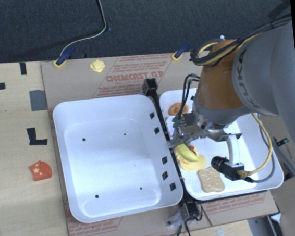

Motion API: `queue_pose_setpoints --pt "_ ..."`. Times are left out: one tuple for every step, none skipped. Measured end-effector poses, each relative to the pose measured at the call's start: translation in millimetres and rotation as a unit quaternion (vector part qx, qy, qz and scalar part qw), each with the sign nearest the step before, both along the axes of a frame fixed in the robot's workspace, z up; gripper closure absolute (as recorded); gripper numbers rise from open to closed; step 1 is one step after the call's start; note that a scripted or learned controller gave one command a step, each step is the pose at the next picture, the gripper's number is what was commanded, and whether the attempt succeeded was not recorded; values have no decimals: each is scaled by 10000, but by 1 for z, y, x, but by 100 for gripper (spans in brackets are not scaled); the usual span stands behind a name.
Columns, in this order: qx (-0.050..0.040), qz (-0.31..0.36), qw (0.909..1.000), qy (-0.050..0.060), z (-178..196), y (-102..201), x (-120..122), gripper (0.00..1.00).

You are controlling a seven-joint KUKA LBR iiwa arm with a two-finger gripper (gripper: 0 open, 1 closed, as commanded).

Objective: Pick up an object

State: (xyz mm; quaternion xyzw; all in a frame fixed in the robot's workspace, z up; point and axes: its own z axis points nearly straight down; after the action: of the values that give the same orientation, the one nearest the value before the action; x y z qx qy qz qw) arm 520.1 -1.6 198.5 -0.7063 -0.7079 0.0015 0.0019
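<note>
The grey arm's two-finger gripper [184, 143] hung low in the right shallow white bin [264, 181], directly over a yellow banana-shaped toy [190, 157]; whether it was gripping could not be told. Just beside the banana lay a tan cracker-like slab [210, 180].

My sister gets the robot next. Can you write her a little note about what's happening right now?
Pincer: low in the right bin, by its left wall, right over the yellow toy. Whether it grips anything can't be seen.
Things: yellow toy and tan cracker lie in the right bin; an orange piece sits near its top edge. The left bin is beside it.
Done: nothing lifted yet.
Left: grab one thing and raise it.
</note>
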Motion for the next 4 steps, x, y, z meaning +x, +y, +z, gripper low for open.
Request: queue_pose_setpoints --pt "-2 -6 10000 4 8 17 -39 100" --pt "-3 8 10000 4 -16 58 -29 100" --pt "10 34 10000 -77 63 124 55 100" --pt "4 12 10000 -9 98 141 -9 100"
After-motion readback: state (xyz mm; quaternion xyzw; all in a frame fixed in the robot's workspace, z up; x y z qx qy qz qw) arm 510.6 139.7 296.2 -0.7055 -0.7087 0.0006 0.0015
